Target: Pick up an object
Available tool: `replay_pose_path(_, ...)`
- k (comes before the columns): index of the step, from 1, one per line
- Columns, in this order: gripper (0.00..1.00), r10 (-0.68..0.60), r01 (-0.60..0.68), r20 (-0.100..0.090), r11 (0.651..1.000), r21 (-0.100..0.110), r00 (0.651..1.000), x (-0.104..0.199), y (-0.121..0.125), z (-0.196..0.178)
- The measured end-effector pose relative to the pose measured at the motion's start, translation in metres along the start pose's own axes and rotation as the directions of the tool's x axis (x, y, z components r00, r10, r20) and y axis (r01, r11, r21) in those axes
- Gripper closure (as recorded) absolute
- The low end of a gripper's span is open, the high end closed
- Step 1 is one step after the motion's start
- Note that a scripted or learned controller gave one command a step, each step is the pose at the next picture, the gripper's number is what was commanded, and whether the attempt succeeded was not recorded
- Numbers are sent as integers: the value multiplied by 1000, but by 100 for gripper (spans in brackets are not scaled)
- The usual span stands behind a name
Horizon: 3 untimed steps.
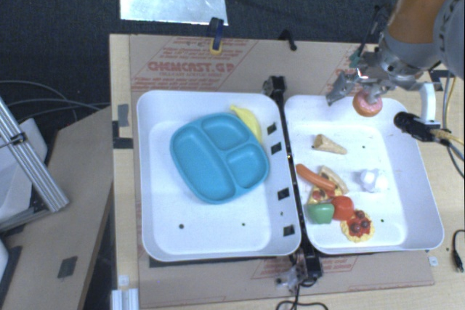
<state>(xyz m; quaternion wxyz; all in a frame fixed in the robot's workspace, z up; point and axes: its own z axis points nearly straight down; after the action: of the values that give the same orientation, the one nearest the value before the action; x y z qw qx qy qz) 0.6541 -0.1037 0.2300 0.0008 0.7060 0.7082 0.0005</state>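
Item: pink doughnut, far edge of right bin, directly under gripper.

Detail: the doughnut sits at the gripper's lower tip, touching or nearly so; whether it is gripped, or how wide the gripper stands, cannot be told. No long axis to align with. Other pieces, wedge, carrot and white lump, lie nearer, well apart from the gripper. Left bin holds a blue tray.

Pincer above right bin's far edge — pink donut beneath.
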Motion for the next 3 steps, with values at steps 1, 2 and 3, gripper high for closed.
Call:
replay_pose_path(1,0,0,0,-1,1000,5,1000,-4,14,78)
replay_pose_path(2,0,-11,11,-2,1000,-4,1000,111,16,43)
replay_pose_path(3,0,6,-6,2,1000,-2,1000,51,15,45)
